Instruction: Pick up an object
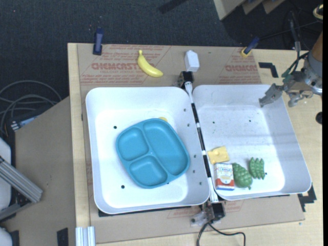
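so my two-finger metal pincer [284, 92] hovers over the far right edge of the right shallow white bin [246, 122], fingers spread wide, gripping nothing; i judge this the approach step. next i must travel to the near corner, where the green knobbly plastic toy [257, 167] lies, and descend over it.

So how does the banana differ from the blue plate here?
The banana lies on the cardboard outside the bins, while the blue plate sits inside the left bin. The banana is yellow, small and curved; the plate is far larger, flat and split into three compartments. Both lie away from the end effector.
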Motion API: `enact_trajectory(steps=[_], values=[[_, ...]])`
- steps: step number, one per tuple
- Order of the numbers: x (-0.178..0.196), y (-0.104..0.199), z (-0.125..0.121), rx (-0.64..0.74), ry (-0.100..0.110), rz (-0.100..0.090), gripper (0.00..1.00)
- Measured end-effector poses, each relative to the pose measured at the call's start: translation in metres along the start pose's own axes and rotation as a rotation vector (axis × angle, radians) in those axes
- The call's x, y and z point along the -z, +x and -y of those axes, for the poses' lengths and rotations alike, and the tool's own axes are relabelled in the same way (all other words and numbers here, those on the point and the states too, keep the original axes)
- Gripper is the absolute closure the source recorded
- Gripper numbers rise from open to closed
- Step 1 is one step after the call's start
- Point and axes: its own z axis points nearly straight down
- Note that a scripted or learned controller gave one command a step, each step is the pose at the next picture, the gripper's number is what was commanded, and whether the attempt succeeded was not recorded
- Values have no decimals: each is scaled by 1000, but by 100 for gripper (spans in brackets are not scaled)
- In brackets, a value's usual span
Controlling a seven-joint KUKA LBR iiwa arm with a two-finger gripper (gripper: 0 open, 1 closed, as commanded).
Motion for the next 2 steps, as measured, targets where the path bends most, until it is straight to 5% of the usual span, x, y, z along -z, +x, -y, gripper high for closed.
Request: enact_trajectory(steps=[1, 2], values=[[-74, -8, 59, -1, 3, -1, 0], [-19, 75, 130, 1, 2, -2, 0]])
